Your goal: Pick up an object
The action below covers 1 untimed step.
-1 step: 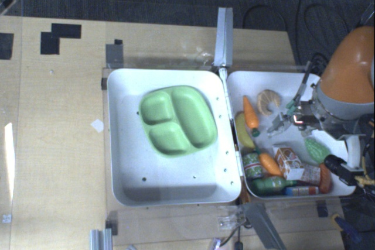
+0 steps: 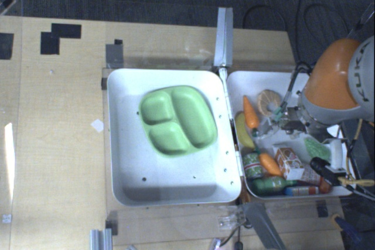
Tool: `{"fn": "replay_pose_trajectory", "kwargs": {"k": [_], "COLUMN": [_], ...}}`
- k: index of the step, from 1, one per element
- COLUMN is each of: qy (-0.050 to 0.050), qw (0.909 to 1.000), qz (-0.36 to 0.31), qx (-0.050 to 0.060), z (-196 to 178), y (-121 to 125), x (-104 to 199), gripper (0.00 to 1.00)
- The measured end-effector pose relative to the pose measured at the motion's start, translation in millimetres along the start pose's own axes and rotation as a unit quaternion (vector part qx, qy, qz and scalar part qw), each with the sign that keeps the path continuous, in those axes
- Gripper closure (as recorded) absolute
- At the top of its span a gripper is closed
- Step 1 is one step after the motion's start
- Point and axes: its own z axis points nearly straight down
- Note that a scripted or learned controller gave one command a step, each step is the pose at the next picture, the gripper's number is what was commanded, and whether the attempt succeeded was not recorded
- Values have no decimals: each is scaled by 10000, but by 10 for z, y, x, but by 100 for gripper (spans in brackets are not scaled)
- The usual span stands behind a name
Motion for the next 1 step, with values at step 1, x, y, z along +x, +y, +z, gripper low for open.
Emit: {"fn": "replay_pose_trajectory", "kwargs": {"k": [1], "qy": [0], "qw": [10000], "qz": [0], "qx": [-2], "z": [-2], "y": [1], "x": [0], "gripper": [0]}}
